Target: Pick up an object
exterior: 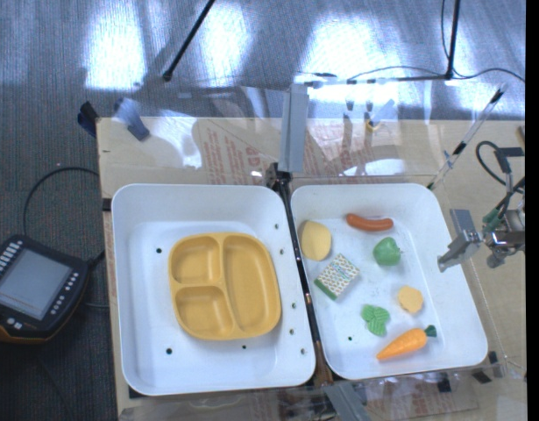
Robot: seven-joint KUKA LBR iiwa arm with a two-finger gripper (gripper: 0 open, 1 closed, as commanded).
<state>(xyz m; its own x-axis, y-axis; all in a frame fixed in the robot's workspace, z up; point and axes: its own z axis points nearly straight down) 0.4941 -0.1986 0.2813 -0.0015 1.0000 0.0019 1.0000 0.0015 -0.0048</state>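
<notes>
Across the right-hand bin (453,323) lie the candidates for the pick, all toy foods spread well apart so that any one can be taken without nudging a neighbour. An orange carrot (402,343) sits near the front corner, with a small green leafy piece (375,318) just behind it and a little orange-yellow round piece (410,300) to its right. Toward the middle rests a green-and-white patterned box (337,276), tilted on the diagonal, and beside it a pale yellow potato-like lump (315,240) close to the bin's left wall. A green pepper (387,252) and a red sausage (369,223) occupy the far part.

Nothing is lifted yet; every piece lies flat on the bin floor.

At the right edge, outside the bin's rim and over the counter (479,169), hangs the pincer (466,246) (its grey end points in toward the bin, as if parked clear so the camera sees the whole lot). Whether its tips are apart or together I cannot tell from this angle. The pepper and the round orange piece seem the nearest reach.

Next door, the left bin (138,358) carries a yellow divided plate (223,285), angled slightly, probably a place for set-downs. A handheld control pendant (28,288) lies on the floor to the left.
</notes>
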